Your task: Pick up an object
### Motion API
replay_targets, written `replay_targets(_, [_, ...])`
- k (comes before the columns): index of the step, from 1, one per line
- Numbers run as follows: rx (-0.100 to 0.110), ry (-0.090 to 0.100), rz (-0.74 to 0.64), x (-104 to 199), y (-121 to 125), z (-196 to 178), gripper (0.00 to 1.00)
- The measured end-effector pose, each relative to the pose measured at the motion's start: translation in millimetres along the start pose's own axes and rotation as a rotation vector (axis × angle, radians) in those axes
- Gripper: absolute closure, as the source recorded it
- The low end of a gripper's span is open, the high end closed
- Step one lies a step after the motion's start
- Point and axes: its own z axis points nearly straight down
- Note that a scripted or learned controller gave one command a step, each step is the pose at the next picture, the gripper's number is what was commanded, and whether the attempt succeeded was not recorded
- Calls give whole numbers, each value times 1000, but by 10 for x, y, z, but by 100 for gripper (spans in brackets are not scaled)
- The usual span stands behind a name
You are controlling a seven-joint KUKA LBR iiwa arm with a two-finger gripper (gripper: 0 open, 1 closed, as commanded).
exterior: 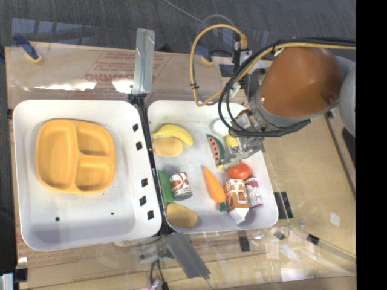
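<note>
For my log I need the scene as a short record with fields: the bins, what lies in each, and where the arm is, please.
left bin: yellow tray with three compartments
right bin: banana, watermelon slice, carrot, tomato, can, carton, potato
arm: reaches in from the right, over the right bin's far right part
pincer: low beside the watermelon slice, above the tomato; finger state unclear

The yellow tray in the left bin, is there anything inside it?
The yellow tray has three compartments, and all three look bare. It rests flat on the left bin floor, so whatever lies beneath it is covered.
</note>
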Motion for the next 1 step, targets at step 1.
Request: replay_targets(1, [-13,-10,-294,382,348,591,100])
